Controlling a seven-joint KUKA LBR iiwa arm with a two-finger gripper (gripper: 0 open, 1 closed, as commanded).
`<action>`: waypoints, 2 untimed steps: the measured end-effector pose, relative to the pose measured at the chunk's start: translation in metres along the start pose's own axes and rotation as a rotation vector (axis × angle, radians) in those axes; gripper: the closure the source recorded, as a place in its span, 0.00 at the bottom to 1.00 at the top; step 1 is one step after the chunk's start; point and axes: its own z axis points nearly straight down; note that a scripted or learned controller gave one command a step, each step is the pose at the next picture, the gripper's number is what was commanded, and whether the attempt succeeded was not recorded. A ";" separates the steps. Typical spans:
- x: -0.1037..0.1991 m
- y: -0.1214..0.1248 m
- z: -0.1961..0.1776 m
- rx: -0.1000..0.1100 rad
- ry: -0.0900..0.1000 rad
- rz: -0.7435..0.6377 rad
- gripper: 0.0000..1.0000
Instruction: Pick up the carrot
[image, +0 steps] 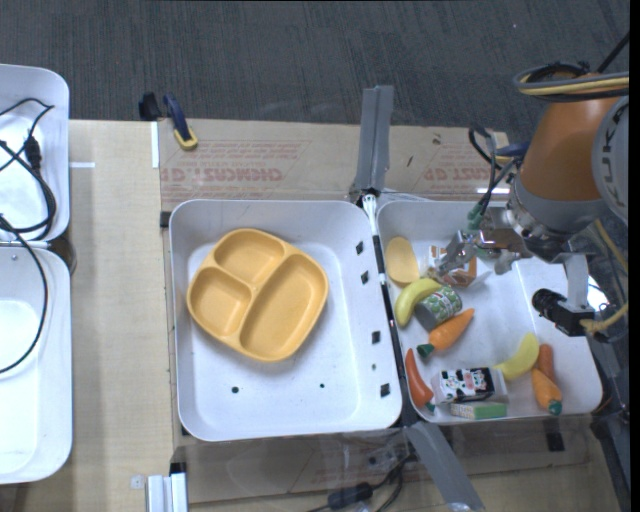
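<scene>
Arm: I see it (570, 150) reaching in from the right, its orange band high over the right bin's far corner; its upper part is cut off by the picture's edge.
Gripper: it (462, 250) hangs over the far part of the right bin, above a small cluttered patch; from my seat I cannot tell whether it is wide, narrow or holding anything, since metal and clutter blur together.
Carrot: the carrot (448, 331) lies tilted near the middle of the right bin, green end toward the near left, just beside a dark can (437, 306), apart from the gripper.
Other orange pieces: one (418, 378) lies along the bin's left wall, another (545, 385) near the right wall; too small to name surely.
Bananas: one banana (415, 296) touches the can; a smaller yellow fruit (521, 357) sits toward the right.
Boxes: a patterned carton (466, 382) and a green-edged pack (477, 408) by the near wall, print unreadable.
Right bin: its (570, 410) right wall is partly hidden by cables and a black fitting.
Left bin: it (200, 380) holds a yellow divided plate (258, 292).
</scene>
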 end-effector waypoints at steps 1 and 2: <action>-0.006 -0.030 0.071 -0.030 0.001 -0.013 0.00; -0.021 -0.067 0.081 -0.038 -0.001 -0.030 0.00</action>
